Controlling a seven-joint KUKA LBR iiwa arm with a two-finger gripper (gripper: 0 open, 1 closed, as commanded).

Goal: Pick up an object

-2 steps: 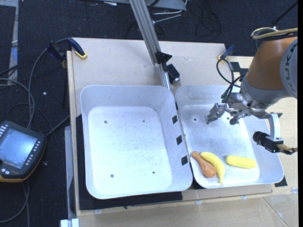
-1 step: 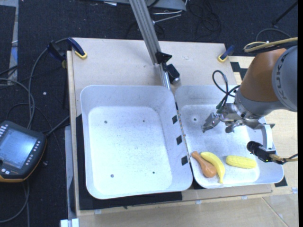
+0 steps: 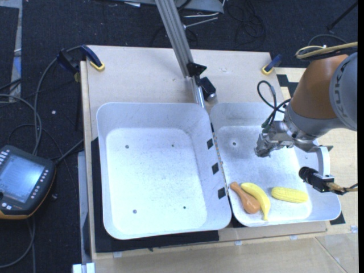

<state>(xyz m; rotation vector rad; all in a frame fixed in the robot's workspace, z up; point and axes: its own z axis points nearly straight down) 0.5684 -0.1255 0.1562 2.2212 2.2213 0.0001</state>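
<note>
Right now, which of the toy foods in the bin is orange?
The orange drumstick-shaped toy, leftmost in the right-hand white bin. The curved yellow banana touching it and the yellow corn cob aren't orange.
</note>
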